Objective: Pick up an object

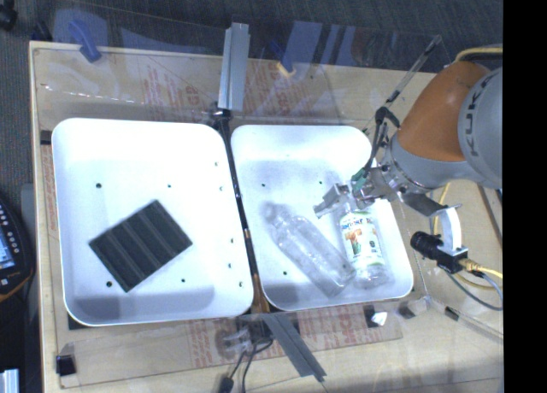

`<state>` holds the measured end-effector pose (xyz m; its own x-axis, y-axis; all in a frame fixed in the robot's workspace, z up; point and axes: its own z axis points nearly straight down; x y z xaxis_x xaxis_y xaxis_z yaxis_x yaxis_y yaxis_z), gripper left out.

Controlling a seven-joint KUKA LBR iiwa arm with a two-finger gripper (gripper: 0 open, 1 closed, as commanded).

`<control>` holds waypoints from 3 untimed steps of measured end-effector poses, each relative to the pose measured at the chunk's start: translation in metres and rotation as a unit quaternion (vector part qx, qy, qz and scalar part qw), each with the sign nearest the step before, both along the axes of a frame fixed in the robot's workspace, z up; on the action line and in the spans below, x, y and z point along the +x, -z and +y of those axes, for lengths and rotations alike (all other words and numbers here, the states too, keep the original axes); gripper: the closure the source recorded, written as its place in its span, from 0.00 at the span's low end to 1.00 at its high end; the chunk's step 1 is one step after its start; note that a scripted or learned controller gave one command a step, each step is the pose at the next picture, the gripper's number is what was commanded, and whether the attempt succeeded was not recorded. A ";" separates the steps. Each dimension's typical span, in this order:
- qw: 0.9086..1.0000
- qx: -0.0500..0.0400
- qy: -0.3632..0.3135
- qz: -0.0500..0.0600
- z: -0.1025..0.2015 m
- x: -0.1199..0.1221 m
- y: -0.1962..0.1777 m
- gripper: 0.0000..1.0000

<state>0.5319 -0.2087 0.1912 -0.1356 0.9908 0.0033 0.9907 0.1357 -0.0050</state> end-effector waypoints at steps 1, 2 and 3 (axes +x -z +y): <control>1.000 0.000 0.000 0.000 0.000 0.000 0.000 0.00; 1.000 -0.001 -0.012 -0.003 -0.002 0.018 -0.003 0.00; 1.000 0.000 -0.027 -0.001 0.000 0.028 0.028 0.00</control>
